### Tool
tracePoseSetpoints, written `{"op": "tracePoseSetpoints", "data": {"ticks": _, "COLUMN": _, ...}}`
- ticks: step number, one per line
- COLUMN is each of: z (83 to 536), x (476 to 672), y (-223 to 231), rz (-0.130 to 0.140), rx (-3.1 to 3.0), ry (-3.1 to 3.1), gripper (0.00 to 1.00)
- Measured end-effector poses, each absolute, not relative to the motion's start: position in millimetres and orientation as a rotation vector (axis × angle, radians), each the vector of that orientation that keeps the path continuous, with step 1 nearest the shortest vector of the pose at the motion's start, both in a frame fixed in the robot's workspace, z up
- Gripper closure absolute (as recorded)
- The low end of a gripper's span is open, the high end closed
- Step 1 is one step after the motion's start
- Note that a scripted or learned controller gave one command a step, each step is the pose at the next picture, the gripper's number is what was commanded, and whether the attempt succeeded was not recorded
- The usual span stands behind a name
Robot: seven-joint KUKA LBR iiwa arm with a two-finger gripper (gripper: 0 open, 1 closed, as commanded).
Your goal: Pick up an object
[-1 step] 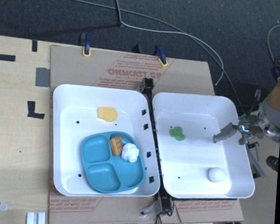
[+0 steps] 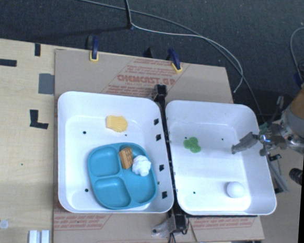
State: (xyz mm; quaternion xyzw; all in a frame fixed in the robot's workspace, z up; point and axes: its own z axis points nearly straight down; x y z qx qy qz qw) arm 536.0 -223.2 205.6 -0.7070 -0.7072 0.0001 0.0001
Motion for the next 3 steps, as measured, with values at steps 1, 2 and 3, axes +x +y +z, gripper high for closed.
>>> {"op": "tracePoseSetpoints", "data": {"ticks": 1, "z": 151.5, "x": 536.8, "y": -212.5, "rz": 0.004, "rx": -2.217, "ry": -2.219, "gripper": 0.0}}
{"op": "tracePoseSetpoints", "data": {"ticks": 2, "z": 101.7, "x": 532.7, "y": -202.3, "rz": 0.004, "rx": -2.217, "ry": -2.219, "gripper": 0.0}}
{"op": "tracePoseSetpoints", "data": {"ticks": 3, "z": 84.8, "x": 533.0, "y": -202.2, "rz": 0.001, "rx": -2.221, "ry": -2.223, "gripper": 0.0}}
